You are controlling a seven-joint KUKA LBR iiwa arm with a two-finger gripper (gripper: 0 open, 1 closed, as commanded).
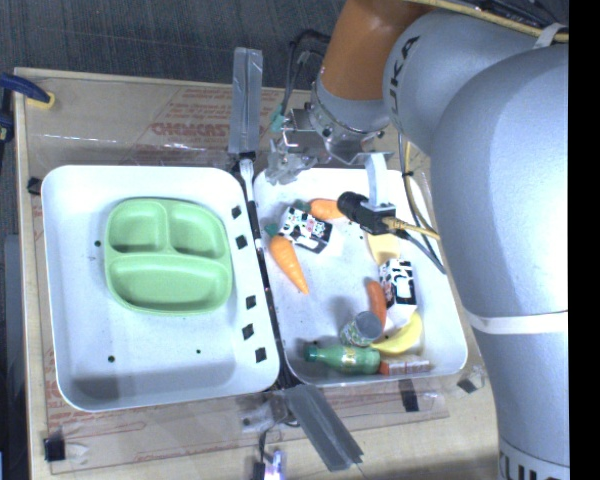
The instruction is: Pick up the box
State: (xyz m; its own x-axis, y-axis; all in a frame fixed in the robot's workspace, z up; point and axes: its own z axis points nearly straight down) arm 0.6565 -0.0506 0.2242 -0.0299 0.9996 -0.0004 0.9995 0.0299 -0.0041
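gripper (282,160) over right bin's (450,313) far-left corner, box (306,228) near.

Wooden bench (130,118), printed red near the back, bearing two white bins side by side: left bin (70,298), right bin (320,308). Blue clamps (20,90) at the left back corner. Grey bar (246,98) standing between the bins.

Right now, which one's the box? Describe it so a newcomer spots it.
Look in the right bin, the one beside the bin holding the green tray. Near its upper left lies the box, between two carrots. It is flat, white with black print, unlike the orange carrots.
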